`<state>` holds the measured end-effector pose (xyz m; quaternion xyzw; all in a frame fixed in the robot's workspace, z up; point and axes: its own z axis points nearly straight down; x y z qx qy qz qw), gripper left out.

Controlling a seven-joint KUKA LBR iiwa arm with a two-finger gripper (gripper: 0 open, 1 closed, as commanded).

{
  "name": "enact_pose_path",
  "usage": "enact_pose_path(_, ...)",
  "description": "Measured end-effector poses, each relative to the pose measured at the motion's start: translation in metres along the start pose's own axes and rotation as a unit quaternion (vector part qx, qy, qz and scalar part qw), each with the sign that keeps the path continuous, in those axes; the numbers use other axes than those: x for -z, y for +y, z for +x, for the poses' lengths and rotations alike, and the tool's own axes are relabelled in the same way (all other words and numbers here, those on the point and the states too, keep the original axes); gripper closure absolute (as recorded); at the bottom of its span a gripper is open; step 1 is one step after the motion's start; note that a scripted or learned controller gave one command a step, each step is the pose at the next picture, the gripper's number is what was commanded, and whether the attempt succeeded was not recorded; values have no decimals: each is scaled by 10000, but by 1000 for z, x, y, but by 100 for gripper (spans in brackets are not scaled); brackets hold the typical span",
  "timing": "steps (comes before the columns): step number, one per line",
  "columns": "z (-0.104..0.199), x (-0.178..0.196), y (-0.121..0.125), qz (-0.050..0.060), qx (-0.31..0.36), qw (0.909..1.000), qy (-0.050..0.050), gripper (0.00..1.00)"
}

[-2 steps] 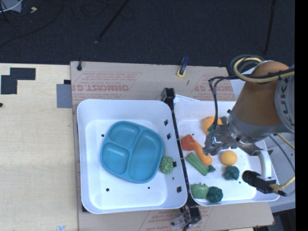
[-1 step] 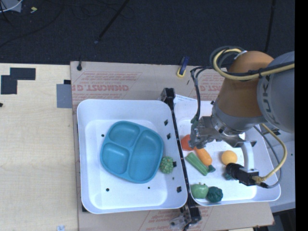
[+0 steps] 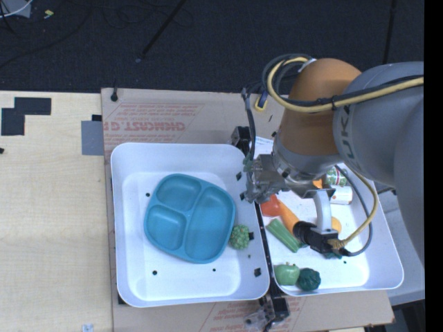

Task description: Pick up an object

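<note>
My gripper [image 3: 255,185] hangs low over the left edge of the right bin [image 3: 377,272], under the orange wrist band; its tip is hidden among dark hardware. Just below it lie a red-orange piece [image 3: 270,205] and a long green vegetable [image 3: 282,234]. At the bin's front sit a pale green fruit [image 3: 287,274] and a dark green lump [image 3: 309,279]. A small can [image 3: 338,178] and an orange piece [image 3: 336,224] peek out beside the arm. In the left bin [image 3: 128,185] a blue divided plate [image 3: 190,216] lies next to a small green broccoli piece [image 3: 240,237].
The two bins meet along a rim [image 3: 261,254] directly under the gripper. A black cable end [image 3: 313,238] dangles over the right bin's middle. Cardboard [image 3: 166,120] lies under the bins, with the wooden bench [image 3: 48,220] to the left. The arm covers much of the right bin.
</note>
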<state>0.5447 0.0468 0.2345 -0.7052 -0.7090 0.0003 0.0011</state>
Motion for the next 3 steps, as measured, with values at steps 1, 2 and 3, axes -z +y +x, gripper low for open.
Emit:
enact_pose_path(1, -7, -18, -7, 24, -33, 10000, -9, 100)
enact_pose_path(2, -9, 3, 0, 0, -22, 10000, -6, 100)
enact_pose_path(3, -8, -19, -5, 26, -29, 10000, -8, 100)
